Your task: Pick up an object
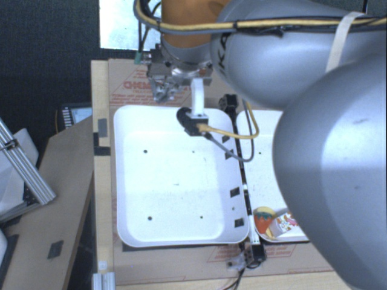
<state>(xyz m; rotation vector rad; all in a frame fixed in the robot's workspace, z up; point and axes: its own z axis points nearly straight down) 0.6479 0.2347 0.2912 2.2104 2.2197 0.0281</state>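
The left bin [175,180] is seen in front of the arm [290,59]. The hand [164,89] is seen at the far rim of the left bin, above the cardboard [121,83] that lies on the tabletop. Whether it is clenched or released cannot be told, as it is small, blurred and partly covered by the wrist. The one thing seen to pick up, a small packet [273,222] printed orange, red and white, lies at the near edge of the right bin [263,162], partly hidden under the arm and well apart from the hand. It is judged to be light, soft and perhaps crinkly and slippery, so that it would best be taken across its middle, with gentle pressure. A cable [233,135] runs across the divide between the bins.
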